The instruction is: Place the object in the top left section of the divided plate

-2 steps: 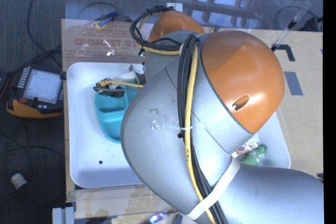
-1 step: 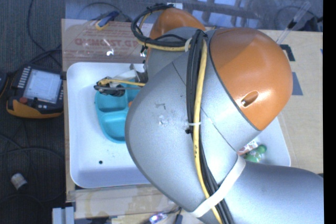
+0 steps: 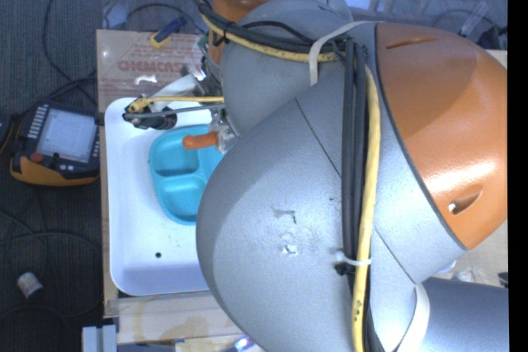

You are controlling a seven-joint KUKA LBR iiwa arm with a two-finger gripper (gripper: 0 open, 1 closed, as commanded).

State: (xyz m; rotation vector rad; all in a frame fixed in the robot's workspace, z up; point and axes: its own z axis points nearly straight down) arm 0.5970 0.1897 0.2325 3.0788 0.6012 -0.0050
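Camera view — small orange object (image 3: pixel 200 141) lies over blue divided plate (image 3: pixel 180 177)

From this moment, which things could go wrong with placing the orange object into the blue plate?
1. The arm covers most of the divided plate, so the placement probably cannot be checked from this camera.
2. The orange object sits at the plate's upper edge, near the arm; it may land on the rim and roll into the white bin.
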